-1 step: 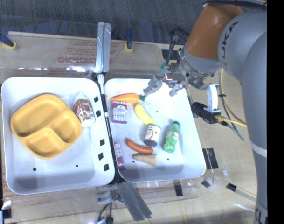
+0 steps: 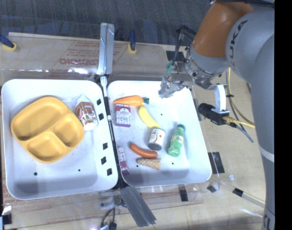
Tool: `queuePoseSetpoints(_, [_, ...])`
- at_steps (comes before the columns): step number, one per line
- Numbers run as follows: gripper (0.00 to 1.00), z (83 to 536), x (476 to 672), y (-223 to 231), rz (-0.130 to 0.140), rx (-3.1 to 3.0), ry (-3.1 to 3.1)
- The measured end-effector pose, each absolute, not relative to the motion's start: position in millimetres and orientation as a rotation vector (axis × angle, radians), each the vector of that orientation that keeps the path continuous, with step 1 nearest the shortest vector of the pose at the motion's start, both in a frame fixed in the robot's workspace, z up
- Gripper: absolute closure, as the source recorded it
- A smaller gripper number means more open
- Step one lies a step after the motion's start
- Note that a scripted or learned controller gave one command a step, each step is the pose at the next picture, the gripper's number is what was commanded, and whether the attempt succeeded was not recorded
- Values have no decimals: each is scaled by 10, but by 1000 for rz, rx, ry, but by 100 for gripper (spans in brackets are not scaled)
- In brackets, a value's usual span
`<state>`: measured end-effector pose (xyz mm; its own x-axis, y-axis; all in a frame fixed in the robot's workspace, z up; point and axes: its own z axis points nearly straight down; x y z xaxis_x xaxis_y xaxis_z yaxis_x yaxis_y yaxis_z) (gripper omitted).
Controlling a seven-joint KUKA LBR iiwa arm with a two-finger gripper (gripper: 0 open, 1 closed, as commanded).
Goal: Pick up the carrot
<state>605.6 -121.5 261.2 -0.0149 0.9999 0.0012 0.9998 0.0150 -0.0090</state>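
Currently: gripper hovers at right bin's far corner, carrot lies untouched

Two-finger metal gripper [image 2: 169, 87] on the grey arm with orange band [image 2: 222, 28] sits over the far right corner of the right shallow white bin [image 2: 196, 128]. Fingers look blurred and small; cannot tell whether jaws are parted or closed. Nothing visible between them, no contact with any item.

Orange carrot with green tip [image 2: 130, 100] lies flat at the far left of the right bin, near the divider, to the left of the gripper and apart from it. Just beside it: small red-and-white carton [image 2: 122, 115] and yellow banana [image 2: 147, 116]. Nearer the camera: small white can with dark base [image 2: 156, 138], green plastic bottle [image 2: 176, 140], red-orange sausage [image 2: 143, 151], tan waffle cone [image 2: 149, 163].

Left white bin [image 2: 21, 176] holds a yellow compartment tray [image 2: 46, 128] and a brown-and-white milk carton [image 2: 87, 113] touching the tray's right edge.
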Motion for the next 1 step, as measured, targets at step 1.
queuePoseSetpoints(1, [0,2612,6056,-1217,9,-2200,-2233])
